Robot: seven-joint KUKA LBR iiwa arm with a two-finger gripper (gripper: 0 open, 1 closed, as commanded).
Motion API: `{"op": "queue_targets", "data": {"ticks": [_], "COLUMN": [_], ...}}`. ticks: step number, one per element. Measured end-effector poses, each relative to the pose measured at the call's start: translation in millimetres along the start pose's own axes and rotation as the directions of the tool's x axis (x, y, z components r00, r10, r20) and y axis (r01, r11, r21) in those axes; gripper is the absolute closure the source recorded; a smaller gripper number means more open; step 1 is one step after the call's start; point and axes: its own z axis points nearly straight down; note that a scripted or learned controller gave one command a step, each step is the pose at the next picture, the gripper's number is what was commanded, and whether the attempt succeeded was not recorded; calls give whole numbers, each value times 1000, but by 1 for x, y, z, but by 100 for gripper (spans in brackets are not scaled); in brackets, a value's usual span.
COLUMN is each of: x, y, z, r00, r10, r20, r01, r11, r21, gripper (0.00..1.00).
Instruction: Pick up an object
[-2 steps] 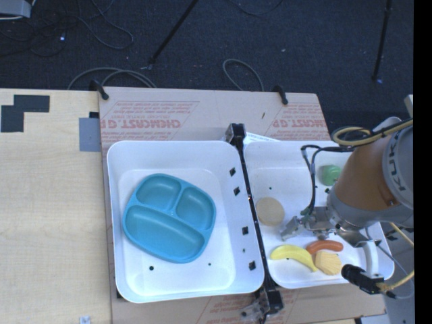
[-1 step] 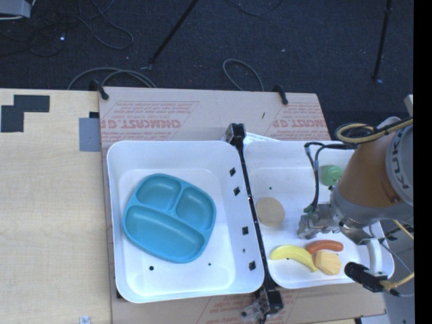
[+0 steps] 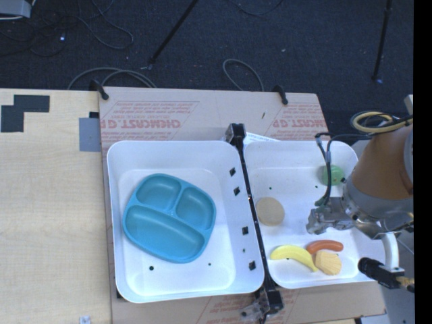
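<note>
The right bin holds a tan round disc, a green ball, a yellow banana, a red sausage and a yellow corn cob. My gripper hangs low in this bin, just above the sausage and right of the tan disc. The orange wrist band rises to its right. I see nothing between the fingers.
The left bin holds a blue divided plate. A black divider with clips runs between the two bins. Cardboard lies under both bins, and cables lie on the dark floor behind.
</note>
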Motion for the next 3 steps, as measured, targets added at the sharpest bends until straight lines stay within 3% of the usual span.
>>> {"op": "queue_targets", "data": {"ticks": [2,3], "x": [3,44], "y": [7,28], "z": [-89,-82], "r00": [1000,1000], "r10": [-6,-8], "r20": [1,-1], "r01": [6,8], "r11": [1000,1000], "r21": [-2,3], "gripper": [100,100]}}
